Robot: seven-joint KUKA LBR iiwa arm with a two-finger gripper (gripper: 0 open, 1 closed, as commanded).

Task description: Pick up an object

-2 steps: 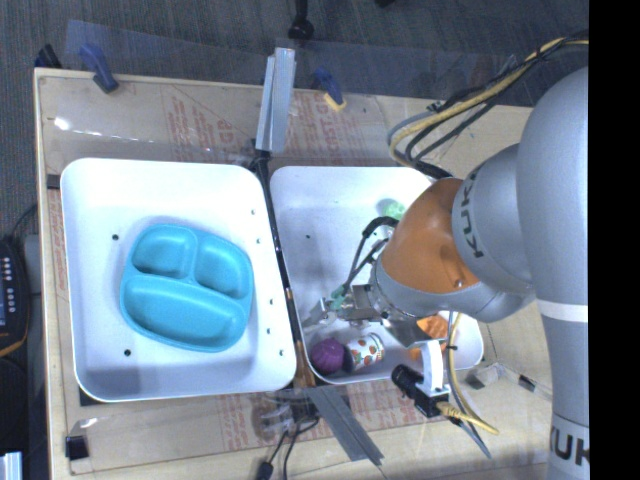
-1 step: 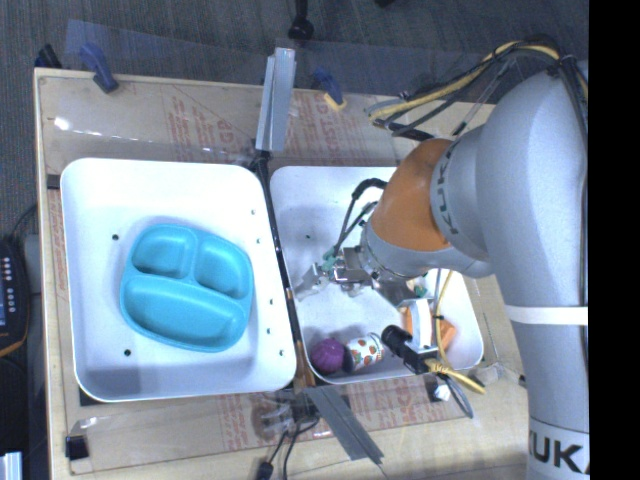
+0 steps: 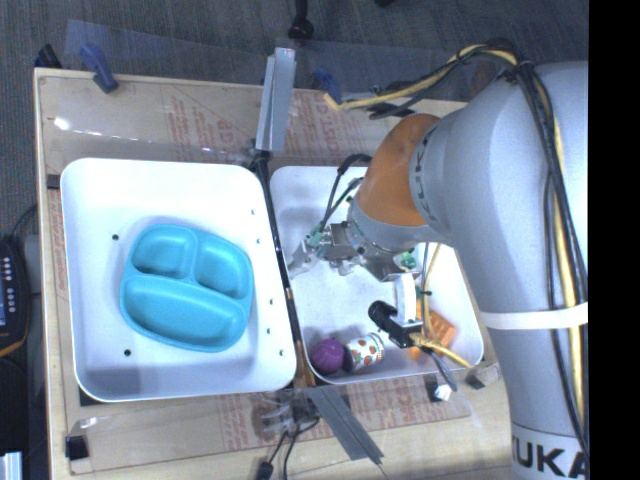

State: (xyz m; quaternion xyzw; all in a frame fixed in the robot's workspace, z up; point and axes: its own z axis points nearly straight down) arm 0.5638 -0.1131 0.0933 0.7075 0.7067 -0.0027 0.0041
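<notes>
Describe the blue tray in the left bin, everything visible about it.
The blue tray is a light blue divided plate, plastic by its smooth, slightly glossy look. It has three compartments: two smaller ones toward the far side and one long one along the near side, split by raised ridges. Its corners are rounded. It lies flat and right side up, turned at a slant, near the middle of the left bin, resting on the white floor. Its compartments hold nothing, and it stays apart from the bin's walls.

Blue divided tray (image 3: 187, 286) is seen in left bin (image 3: 90, 358), frame centre-left. Right bin (image 3: 300, 193) is overhung by grey arm (image 3: 490, 168) w/ orange band. Purple ball (image 3: 327, 354) and small patterned cup (image 3: 365, 352), touching, are seen at bin's lower edge, btm centre.
</notes>
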